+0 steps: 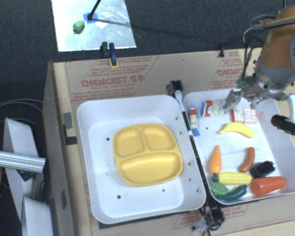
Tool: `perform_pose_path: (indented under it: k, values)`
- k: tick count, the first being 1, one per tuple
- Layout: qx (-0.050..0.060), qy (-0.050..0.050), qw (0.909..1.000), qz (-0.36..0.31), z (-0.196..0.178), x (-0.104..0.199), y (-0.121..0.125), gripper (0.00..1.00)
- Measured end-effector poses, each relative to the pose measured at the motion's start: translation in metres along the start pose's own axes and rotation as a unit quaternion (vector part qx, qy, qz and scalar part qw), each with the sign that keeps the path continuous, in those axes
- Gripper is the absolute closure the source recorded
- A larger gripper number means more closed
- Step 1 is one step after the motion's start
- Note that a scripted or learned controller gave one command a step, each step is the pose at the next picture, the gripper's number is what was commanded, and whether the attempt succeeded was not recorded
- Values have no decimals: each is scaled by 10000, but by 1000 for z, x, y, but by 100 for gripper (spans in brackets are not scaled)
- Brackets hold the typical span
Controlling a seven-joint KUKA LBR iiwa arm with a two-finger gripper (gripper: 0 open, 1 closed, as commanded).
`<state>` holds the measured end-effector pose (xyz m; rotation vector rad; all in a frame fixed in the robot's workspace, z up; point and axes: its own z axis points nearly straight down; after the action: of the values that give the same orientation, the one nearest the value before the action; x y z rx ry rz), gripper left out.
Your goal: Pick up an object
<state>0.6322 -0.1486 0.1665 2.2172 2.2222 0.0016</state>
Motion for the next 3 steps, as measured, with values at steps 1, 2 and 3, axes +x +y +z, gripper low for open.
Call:
perform_pose_path:
  k: [1, 2, 3]
  values:
    - [15, 6, 10000, 6, 35, 8, -63, 0]
    - [10, 2, 10000, 7, 43, -3, -108, 0]
    - [13, 4, 10000, 10, 73, -22, -130, 0]
